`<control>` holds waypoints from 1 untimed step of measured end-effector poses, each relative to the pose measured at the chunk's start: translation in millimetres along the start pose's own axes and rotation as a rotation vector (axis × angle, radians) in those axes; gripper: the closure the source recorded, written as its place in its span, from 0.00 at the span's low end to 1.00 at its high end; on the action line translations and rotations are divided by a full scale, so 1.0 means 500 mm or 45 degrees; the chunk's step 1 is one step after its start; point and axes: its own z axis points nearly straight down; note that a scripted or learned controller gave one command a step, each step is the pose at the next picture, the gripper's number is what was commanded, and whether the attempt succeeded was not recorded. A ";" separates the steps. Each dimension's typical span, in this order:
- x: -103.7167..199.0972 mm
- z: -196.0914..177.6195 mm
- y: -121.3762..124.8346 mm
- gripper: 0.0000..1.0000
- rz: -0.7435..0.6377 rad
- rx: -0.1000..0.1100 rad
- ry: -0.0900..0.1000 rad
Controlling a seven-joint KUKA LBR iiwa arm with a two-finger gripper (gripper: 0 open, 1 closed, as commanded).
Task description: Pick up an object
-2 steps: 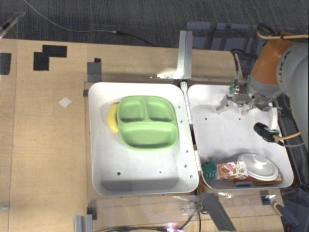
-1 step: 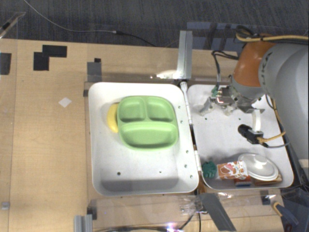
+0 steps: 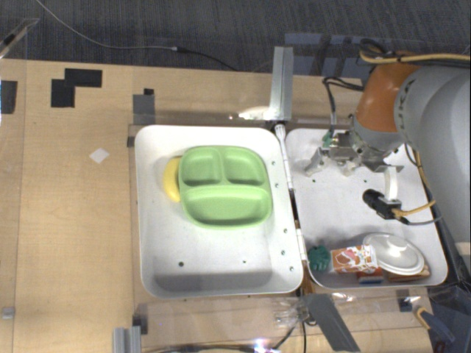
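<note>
My gripper [image 3: 344, 155] hangs over the far part of the right bin [image 3: 331, 219], below the orange band of the arm. Nothing shows in its grasp. At the near edge of that bin lie a small dark green object [image 3: 319, 257], an orange-and-white carton [image 3: 355, 259] and a white round bowl [image 3: 397, 254] resting partly on the carton. In the left bin [image 3: 213, 271] a green divided plate [image 3: 223, 184] lies toward the back. A yellow object [image 3: 171, 180] pokes out from under the plate's left side.
A black part with a yellow cable [image 3: 380, 203] hangs over the middle right of the right bin. The raised rim between the two bins [image 3: 291, 197] runs front to back. A metal post [image 3: 282, 79] stands behind the bins.
</note>
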 end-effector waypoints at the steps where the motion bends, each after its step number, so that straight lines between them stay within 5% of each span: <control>1: 0.000 0.000 0.000 0.00 0.000 0.000 0.000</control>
